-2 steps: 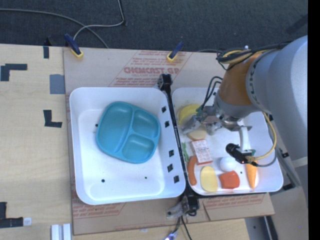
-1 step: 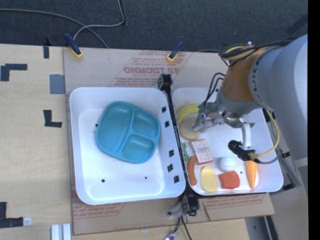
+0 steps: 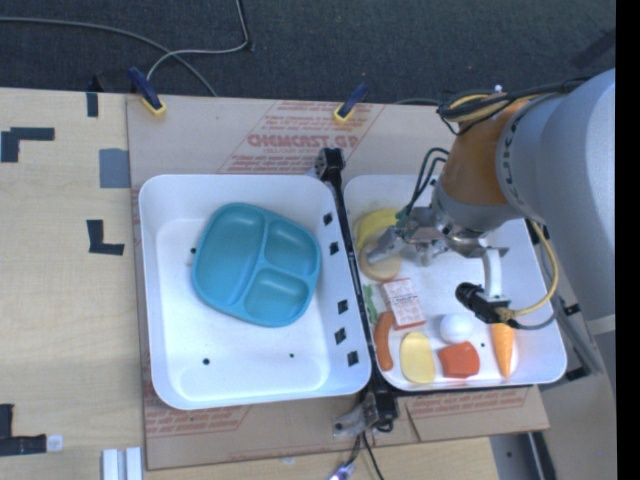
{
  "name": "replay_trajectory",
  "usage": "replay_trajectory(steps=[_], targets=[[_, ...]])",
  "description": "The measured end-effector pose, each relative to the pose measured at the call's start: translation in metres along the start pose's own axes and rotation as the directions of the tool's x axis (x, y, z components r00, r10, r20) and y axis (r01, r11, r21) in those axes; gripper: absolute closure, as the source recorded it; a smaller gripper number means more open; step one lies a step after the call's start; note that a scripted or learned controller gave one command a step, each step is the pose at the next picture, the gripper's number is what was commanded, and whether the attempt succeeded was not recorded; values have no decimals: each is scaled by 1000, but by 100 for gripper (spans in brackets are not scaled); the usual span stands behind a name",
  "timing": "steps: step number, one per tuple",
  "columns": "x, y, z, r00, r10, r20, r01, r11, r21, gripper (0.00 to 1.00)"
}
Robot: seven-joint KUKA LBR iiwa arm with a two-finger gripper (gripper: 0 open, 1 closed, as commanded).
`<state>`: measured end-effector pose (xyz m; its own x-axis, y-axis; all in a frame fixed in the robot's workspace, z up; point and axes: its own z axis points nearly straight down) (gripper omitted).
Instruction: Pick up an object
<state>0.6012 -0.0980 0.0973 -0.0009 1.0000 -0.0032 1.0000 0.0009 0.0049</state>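
**Yellow fruit under the gripper, grasp not yet sure**

Yellow rounded plastic fruit (image 3: 372,226) lies at the right white bin's (image 3: 540,368) upper left corner. The two-finger gripper (image 3: 392,250) sits just below it, touching; its opening I cannot tell. Centre over the fruit, descend straight, avoid the bin wall

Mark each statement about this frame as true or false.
1. The blue divided plate lies in the left bin. True.
2. The small food items sit on the blue divided plate. False: they lie in the right bin.
3. The arm reaches over the left bin. False: its gripper is over the right bin, by the yellow item.
4. A white ball lies beside a red block. True.
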Motion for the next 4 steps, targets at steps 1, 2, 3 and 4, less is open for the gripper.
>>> replay_trajectory(steps=[1, 2, 3, 4], targets=[[-4, 65, 12, 1000, 0, -1, 0, 1000, 18, 0], [-1, 66, 12, 1000, 1, 5, -1, 1000, 11, 0], [0, 65, 12, 1000, 1, 5, -1, 1000, 9, 0], [0, 65, 12, 1000, 1, 5, -1, 1000, 12, 0]])
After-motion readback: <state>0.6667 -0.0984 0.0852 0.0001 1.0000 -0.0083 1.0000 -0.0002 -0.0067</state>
